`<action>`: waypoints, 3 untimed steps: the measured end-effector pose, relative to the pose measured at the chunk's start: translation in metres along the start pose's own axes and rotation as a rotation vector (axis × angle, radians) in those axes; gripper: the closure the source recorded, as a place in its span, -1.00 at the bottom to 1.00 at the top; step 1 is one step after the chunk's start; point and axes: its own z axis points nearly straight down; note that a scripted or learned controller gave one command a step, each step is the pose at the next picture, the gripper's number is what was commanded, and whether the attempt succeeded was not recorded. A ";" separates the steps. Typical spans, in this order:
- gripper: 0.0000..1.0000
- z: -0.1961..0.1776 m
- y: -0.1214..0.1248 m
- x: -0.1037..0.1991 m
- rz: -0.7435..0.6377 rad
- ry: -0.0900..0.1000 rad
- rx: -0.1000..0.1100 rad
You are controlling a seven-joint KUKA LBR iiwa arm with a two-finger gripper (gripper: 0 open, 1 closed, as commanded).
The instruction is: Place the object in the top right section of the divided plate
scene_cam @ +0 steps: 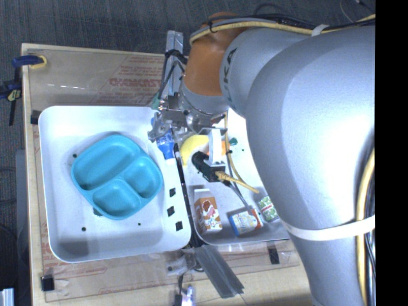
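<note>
Divided plate (116,178) in left bin (57,145)

You see the blue divided plate (116,176) lying flat and slightly turned in the left bin; a yellow object (191,146) sits at the right bin's far-left corner.

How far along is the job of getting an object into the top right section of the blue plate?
Nothing looks placed yet: the blue divided plate in the left bin holds no object. In hand: the gripper hangs by the bins' divider, near a yellow object in the right bin. Still left: carrying an object across and setting it down.
</note>
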 end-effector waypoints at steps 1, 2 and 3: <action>1.00 0.000 -0.095 0.077 0.070 -0.001 0.002; 1.00 0.001 -0.135 0.064 0.206 -0.001 0.002; 1.00 -0.025 -0.098 0.105 0.119 -0.001 0.000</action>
